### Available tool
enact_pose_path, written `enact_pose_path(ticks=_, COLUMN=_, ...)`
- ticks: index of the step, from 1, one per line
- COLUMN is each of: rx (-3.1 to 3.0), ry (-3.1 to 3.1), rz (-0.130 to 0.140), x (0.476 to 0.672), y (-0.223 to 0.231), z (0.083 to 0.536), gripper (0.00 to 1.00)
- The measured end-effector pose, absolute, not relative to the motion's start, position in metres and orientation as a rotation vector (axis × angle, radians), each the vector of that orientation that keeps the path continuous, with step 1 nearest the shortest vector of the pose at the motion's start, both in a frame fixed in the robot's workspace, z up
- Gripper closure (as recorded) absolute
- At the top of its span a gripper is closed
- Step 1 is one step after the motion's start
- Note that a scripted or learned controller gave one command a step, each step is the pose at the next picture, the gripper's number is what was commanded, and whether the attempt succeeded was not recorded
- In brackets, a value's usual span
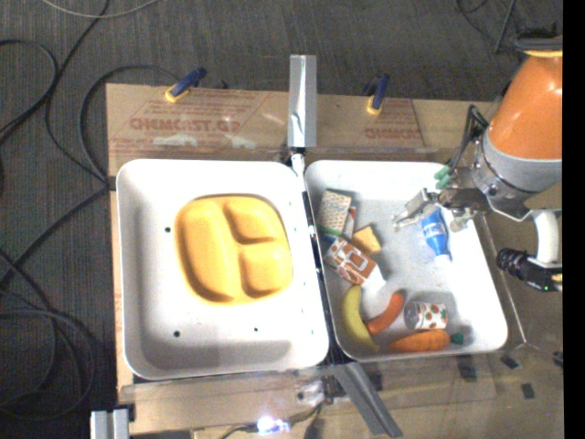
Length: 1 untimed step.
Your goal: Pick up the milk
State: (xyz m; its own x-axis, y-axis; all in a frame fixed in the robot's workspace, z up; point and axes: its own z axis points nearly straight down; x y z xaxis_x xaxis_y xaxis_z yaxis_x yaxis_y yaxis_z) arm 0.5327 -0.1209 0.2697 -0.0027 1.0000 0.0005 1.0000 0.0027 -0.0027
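Your gripper (pixel 422 207) hovers at the right bin's (pixel 475 323) back edge, claw state unclear. Milk carton (pixel 351 261) lies near the left wall; approach step, so swing across.

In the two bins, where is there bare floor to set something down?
In the left bin, bare floor rings the yellow tray, widest along the near edge. In the right bin, the middle is open between the blue bottle and the can. Its left side and near edge are crowded: cartons, banana, carrot.
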Motion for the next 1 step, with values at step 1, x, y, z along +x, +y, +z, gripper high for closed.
enact_pose_path(ticks=1, rx=-2.353, ry=-2.084, rz=0.004, x=0.4845, y=-0.1666, z=0.3625, gripper=0.00)
